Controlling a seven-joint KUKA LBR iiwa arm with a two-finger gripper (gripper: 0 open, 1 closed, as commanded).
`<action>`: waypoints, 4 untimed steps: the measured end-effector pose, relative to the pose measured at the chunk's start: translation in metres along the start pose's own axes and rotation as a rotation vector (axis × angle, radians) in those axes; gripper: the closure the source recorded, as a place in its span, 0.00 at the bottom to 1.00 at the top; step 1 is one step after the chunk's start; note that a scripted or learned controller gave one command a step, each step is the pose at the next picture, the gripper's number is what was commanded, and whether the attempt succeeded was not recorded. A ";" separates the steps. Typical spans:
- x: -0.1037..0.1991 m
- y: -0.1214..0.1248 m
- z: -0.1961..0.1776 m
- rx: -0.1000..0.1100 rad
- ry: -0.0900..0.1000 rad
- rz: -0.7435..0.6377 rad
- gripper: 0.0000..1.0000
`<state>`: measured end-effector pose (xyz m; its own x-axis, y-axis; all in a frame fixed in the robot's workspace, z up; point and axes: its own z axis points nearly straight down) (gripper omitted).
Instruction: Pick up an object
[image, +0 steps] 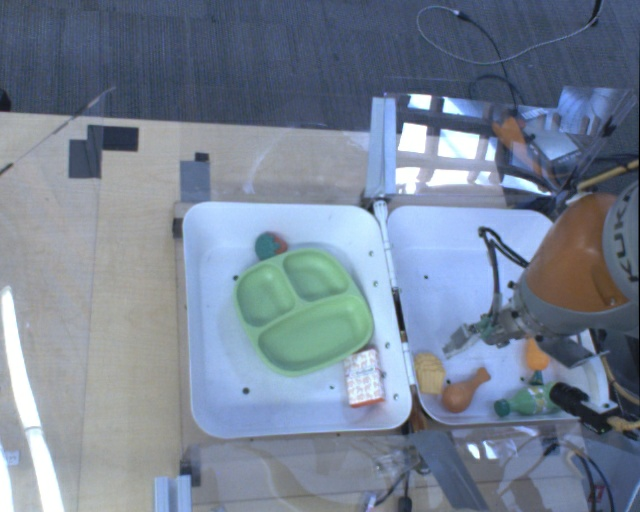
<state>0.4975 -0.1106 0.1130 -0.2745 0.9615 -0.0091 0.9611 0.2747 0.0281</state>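
The two-finger gripper (468, 338) hangs low inside the right-hand shallow white bin (440, 250), fingers spread apart and nothing between them; it appears to be above bare bin floor, contact not determinable. Just below it lie the likeliest targets, a brown drumstick-shaped toy (465, 389) and a pale yellow ridged toy (430, 372) close together, with a green bottle-shaped toy (522, 403) and a small orange piece (537, 354) further to its right. Risk, in my judgement: a straight descent closes on nothing, and the rounded drumstick near the bin's front wall could roll or slip from the fingers.
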 end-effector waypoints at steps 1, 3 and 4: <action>-0.021 0.048 -0.068 0.020 0.006 -0.094 0.00; -0.089 -0.030 0.018 0.022 0.005 0.077 0.00; -0.089 -0.027 0.007 0.017 0.002 0.073 1.00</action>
<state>0.4961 -0.2040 0.1064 -0.2040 0.9789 -0.0060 0.9789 0.2041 0.0120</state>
